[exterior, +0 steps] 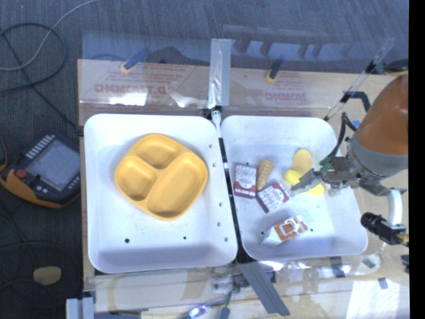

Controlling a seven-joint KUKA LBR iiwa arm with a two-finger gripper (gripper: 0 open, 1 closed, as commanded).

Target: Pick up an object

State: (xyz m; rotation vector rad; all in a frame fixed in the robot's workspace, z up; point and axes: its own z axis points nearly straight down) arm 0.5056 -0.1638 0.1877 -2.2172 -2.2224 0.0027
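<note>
A small bright yellow rounded plastic piece (294,176) lies in the right shallow white bin (265,128), just at the tip of the claw (307,181), touching or nearly so. Just above the claw rests a pale yellow oval piece (303,158). Left of it sit a tan cone (265,172) and 2 dark red printed packets (245,180); below it, an orange-and-white packet (290,228). The grey arm (382,145) reaches in low from the right. Whether the claw grips anything, I cannot tell.
</note>
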